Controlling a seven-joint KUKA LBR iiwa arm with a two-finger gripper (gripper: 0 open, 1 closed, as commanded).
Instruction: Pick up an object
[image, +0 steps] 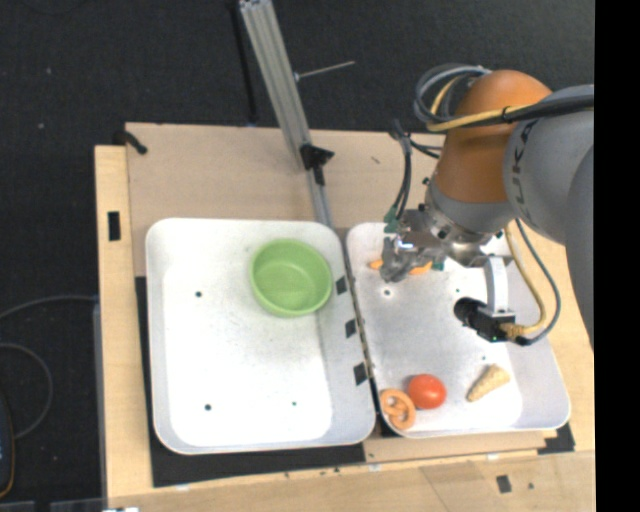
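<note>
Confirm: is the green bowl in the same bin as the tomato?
No. The green bowl sits in the left bin, while the tomato lies in the right bin near its front edge.

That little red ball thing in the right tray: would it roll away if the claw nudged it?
Probably: the red ball looks round and smooth, so a nudge could roll it. The orange piece beside it might stop it on that side.
</note>
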